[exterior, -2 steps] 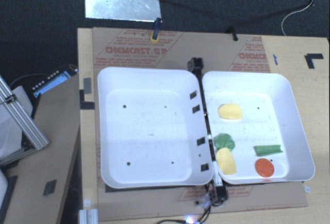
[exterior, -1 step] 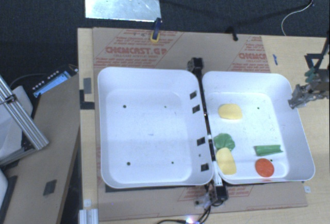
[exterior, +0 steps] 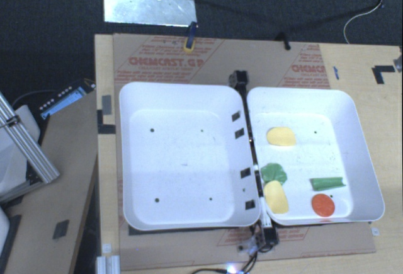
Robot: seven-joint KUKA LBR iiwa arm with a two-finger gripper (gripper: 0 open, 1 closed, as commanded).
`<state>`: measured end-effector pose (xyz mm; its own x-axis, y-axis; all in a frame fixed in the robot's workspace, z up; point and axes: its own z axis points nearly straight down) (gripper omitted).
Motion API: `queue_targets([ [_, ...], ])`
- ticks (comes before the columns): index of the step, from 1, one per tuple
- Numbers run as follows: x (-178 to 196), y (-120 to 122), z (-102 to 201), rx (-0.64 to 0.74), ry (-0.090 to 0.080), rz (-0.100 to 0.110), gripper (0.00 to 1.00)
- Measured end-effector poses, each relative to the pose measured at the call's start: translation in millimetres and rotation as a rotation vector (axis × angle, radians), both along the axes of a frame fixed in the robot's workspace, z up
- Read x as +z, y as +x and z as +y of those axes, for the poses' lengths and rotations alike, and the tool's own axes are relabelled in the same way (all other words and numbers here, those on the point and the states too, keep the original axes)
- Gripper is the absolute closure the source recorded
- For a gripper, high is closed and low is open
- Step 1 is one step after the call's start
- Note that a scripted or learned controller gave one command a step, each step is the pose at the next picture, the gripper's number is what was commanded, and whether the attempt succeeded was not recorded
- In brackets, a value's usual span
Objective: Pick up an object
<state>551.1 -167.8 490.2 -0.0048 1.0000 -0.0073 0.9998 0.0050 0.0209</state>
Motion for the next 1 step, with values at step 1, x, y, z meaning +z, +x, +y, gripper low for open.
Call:
queue_targets([
  [1,49.1,-67.3,14.2,-0.001,0.006,0.012,1.0],
])
